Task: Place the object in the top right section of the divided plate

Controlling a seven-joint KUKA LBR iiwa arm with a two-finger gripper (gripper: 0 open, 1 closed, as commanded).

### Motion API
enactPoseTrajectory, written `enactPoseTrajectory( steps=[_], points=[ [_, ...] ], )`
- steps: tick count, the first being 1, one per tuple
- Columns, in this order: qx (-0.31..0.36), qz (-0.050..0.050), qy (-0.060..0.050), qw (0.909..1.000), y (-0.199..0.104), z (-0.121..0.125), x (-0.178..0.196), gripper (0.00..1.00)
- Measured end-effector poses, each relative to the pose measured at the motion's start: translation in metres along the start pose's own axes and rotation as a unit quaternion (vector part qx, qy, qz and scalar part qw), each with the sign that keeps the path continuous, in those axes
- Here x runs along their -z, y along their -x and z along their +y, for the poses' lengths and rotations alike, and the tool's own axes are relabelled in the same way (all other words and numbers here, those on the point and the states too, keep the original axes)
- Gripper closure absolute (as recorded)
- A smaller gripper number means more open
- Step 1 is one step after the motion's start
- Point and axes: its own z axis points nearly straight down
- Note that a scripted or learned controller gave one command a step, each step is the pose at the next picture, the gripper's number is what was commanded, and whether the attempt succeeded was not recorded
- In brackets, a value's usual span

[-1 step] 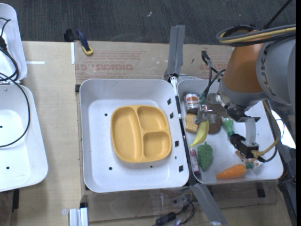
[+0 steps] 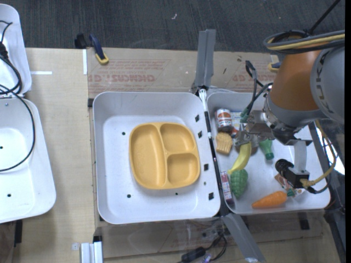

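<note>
Your divided plate (image 2: 164,155) sits in the middle of the left bin (image 2: 109,201), and all three sections look bare, including the top right one you're aiming for. So nothing's been delivered yet.

The task doesn't say which object you're after, and you've got a whole pile of candidates in the right bin (image 2: 321,201), just right of the plate past the bin walls. Closest to the plate are a small can (image 2: 223,118) and a tan cracker-like block (image 2: 224,143), then a banana (image 2: 242,156) with a green leafy toy (image 2: 239,183) below it. Farther from the plate you've got a green bottle (image 2: 266,149) and a carrot (image 2: 269,200) near the bin's lower edge.

The gripper (image 2: 248,137) hangs low over that pile, right above the top end of the banana. Honestly, you can't tell from this angle how it's set or whether it has anything; the wrist blocks the view.

My read: you're at the picking stage. The grab, the carry over to the plate and the drop into the top right section are all left to do.
</note>
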Motion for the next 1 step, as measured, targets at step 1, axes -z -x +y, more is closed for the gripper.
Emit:
enactPoseTrajectory(
  steps=[1],
  points=[
    [0.024,0.000,0.000,0.9997,-0.1064,-0.0366,-0.0132,1.00]
  ],
)
